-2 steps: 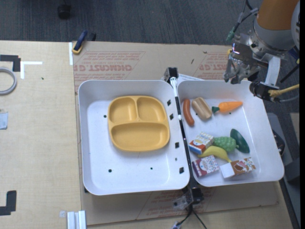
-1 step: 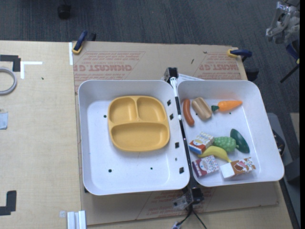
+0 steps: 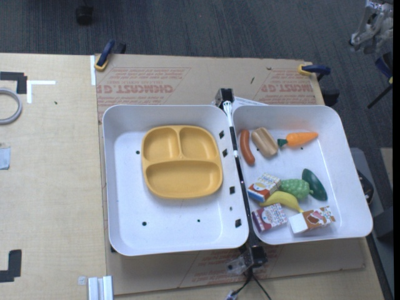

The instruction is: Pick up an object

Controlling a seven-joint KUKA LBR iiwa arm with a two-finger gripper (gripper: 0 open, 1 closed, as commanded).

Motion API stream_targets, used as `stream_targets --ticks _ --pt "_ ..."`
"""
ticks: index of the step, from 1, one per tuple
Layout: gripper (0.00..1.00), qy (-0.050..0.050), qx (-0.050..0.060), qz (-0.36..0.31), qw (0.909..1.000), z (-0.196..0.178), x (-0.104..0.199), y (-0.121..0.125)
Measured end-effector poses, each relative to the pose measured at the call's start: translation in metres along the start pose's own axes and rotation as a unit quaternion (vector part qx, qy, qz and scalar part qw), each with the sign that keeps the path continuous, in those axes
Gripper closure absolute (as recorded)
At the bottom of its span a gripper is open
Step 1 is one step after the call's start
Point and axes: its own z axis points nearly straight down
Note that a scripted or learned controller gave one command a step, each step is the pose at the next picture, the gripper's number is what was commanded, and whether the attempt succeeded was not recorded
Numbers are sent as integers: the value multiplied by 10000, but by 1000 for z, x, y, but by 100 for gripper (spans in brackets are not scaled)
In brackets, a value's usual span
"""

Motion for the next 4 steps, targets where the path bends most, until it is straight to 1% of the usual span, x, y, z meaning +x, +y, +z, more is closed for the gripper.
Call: stream_targets --ticks 1,2,3,4 --pt "100 -8 3 -17 10000 -9 0 1" --pt "100 10 2 138 9999 164 23 -101" --pt "100 11 11 1742 9847 288 76 -119" --pt "100 4 17 1748 9846 278 76 -118"
